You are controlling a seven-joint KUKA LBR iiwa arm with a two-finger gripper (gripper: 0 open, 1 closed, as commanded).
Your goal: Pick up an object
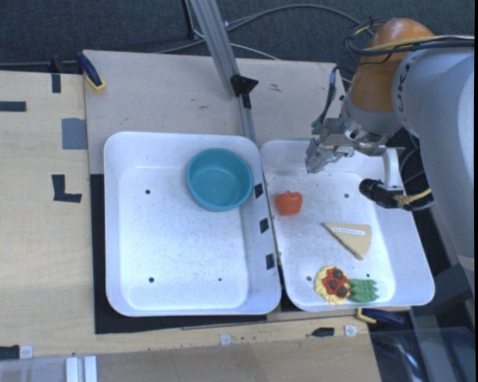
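no text, label, brand, number or sign could be read anywhere in the view. the dark tape pieces (pixel 62 188) on the bench (pixel 32 237) made plain angular shapes and not letters. the wedge of toy food (pixel 350 237) in the right bin (pixel 414 269) carried a pale strip along its top edge that was perhaps a sticker, but it was too small and blurred to show any writing. the blue bowl (pixel 219 179) in the left bin (pixel 175 293) bore no marking that could be made out.
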